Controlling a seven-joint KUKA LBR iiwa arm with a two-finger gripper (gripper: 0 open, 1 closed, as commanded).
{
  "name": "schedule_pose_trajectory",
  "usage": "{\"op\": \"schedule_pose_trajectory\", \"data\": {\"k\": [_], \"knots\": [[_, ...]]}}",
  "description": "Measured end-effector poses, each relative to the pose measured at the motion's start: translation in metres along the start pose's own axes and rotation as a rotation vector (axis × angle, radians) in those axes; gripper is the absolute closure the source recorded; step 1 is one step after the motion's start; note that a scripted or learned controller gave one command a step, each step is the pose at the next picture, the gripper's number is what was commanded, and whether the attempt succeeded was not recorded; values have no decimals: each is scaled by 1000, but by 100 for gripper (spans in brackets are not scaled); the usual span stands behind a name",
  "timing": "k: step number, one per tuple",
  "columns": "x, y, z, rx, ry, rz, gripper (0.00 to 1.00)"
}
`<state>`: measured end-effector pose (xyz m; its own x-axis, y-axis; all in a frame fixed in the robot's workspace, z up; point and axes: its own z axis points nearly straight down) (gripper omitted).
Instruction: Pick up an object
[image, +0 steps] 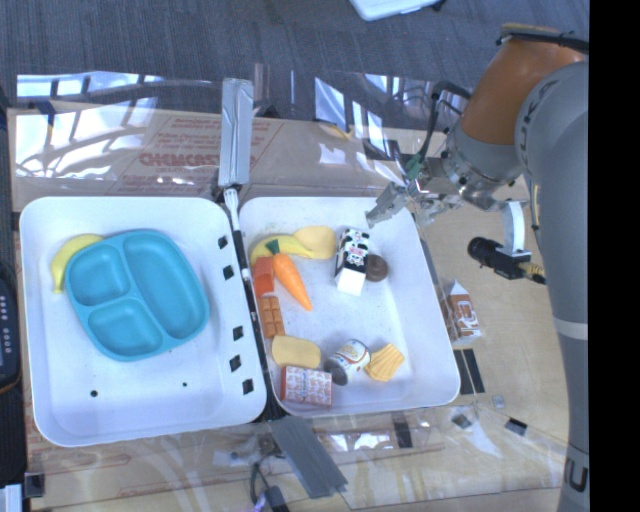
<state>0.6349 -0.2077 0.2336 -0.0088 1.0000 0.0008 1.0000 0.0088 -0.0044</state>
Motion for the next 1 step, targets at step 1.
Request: {"op": "schedule_pose_trajectory", "data": {"k": [1], "knots": [[5,8,129,11,3,43,0]]}}
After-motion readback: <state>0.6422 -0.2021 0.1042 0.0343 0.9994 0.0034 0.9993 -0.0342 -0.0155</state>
